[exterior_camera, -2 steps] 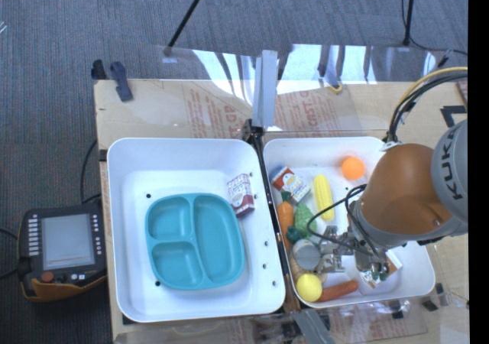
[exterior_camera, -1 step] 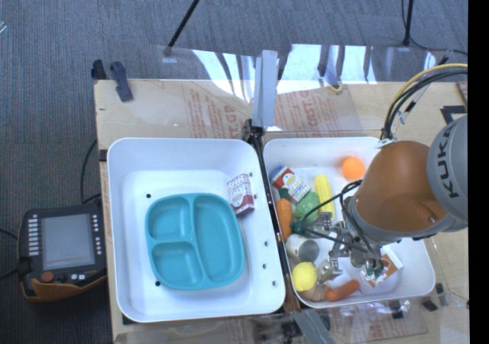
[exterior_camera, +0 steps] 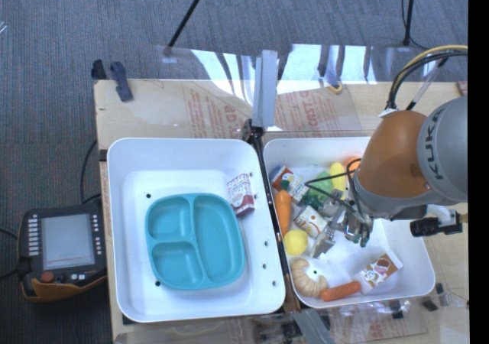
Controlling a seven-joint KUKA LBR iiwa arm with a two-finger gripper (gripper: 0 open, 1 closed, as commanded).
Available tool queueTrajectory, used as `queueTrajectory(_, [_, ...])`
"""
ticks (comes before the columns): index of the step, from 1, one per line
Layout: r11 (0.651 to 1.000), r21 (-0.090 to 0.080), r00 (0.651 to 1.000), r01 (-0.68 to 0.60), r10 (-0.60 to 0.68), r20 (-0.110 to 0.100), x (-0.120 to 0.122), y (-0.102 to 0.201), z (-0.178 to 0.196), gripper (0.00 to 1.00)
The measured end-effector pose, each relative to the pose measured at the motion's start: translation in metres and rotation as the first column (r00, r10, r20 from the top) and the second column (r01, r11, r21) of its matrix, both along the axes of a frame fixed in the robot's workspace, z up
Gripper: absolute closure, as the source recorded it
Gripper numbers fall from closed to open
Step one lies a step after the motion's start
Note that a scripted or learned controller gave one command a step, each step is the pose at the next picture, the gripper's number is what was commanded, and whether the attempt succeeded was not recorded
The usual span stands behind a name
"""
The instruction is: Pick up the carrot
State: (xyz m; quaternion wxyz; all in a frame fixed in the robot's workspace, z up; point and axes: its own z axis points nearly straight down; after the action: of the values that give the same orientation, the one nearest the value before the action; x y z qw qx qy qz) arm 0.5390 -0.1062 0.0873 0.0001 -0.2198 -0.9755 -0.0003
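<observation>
The carrot (exterior_camera: 283, 211) is an orange tapered piece lying lengthwise along the left wall of the right bin (exterior_camera: 416, 258). My gripper (exterior_camera: 341, 241) hangs low over the middle of that bin, to the right of the carrot and apart from it. Its fingers (exterior_camera: 324, 245) are open, pointing down, and I see nothing between them. A yellow lemon (exterior_camera: 296, 241) lies between the carrot's near end and the gripper.
Around the gripper lie a small white carton (exterior_camera: 309, 220), green and yellow toy foods (exterior_camera: 322, 184), a croissant (exterior_camera: 309, 277), an orange-red sausage-like stick (exterior_camera: 341, 290) and a juice carton (exterior_camera: 379, 270). The left bin (exterior_camera: 126, 182) holds a blue divided plate (exterior_camera: 195, 241) and a small carton (exterior_camera: 241, 193).
</observation>
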Motion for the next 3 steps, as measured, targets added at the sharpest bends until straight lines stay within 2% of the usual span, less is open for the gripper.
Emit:
queueTrajectory(1, [0.998,-0.012,0.998,0.059,-0.059,0.006,0.081,0.018,0.003,0.00])
queueTrajectory(2, [0.972,0.003,0.972,0.236,-0.236,0.007,0.057,0.120,0.104,0.00])
queueTrajectory(3, [0.957,-0.001,0.957,0.288,-0.288,-0.003,0.030,0.131,0.100,0.00])
